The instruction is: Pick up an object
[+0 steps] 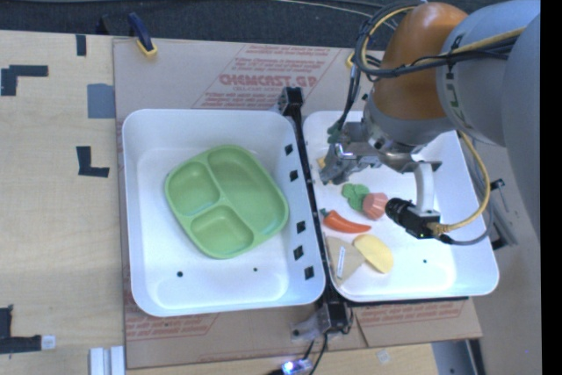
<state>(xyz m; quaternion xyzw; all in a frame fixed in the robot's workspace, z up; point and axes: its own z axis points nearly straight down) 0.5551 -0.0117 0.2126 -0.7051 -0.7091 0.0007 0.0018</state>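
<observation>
My fingers (336, 164) hang low over the right bin (465, 263), at its left wall; I cannot tell how wide they stand. Just below them lie a green and pink toy (364, 198), an orange carrot (345, 224), perhaps a yellow lemon (375, 253). The green plate (226, 199) lies well left.

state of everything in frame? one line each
gripper: low over the right bin's left side, nothing visibly held
green divided plate: flat in the left bin
orange carrot toy: lying in the right bin
yellow toy: lying near the right bin's front
</observation>
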